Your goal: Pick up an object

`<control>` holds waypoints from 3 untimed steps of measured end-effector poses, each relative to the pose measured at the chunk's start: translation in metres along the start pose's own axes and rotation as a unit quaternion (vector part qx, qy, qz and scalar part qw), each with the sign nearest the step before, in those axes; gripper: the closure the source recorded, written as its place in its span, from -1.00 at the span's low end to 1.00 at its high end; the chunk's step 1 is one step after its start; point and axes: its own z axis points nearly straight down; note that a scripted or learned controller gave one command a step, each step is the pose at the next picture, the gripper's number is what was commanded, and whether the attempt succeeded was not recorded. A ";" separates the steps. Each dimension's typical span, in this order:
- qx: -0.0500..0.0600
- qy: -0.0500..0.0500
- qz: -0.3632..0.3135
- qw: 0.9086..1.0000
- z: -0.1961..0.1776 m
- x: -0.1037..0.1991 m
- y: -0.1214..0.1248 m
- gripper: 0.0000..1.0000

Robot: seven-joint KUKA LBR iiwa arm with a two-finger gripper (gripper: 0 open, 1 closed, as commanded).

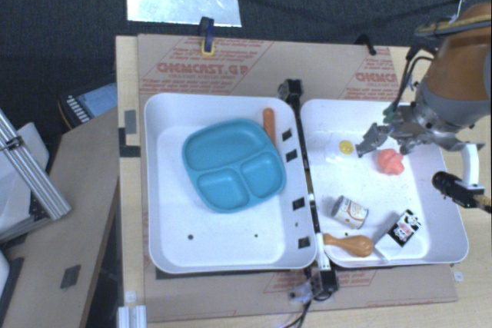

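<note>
Pink lump (390, 161) | lies on the right bin (453, 246) floor, just beside and below the fingertips | gripper (378, 137) hangs over it, fingers look spread, nothing between them | you're at the approach step | next: centre on the lump, lower, close.

The grey arm (460, 69) reaches in from the right; its gripper (382, 136) hangs over the right bin (446, 242), near the far edge.

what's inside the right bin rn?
Right bin: pink lump, yellow disc, small can, tan drumstick-shaped toy, black-white carton. The end effector and arm cover the bin's upper right part.
</note>
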 end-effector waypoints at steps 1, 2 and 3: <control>-0.007 -0.001 -0.001 1.000 -0.007 0.000 0.003 -1.00; -0.006 -0.001 0.000 1.000 0.038 0.004 -0.004 -1.00; -0.005 0.000 0.000 1.000 0.080 0.007 -0.006 -1.00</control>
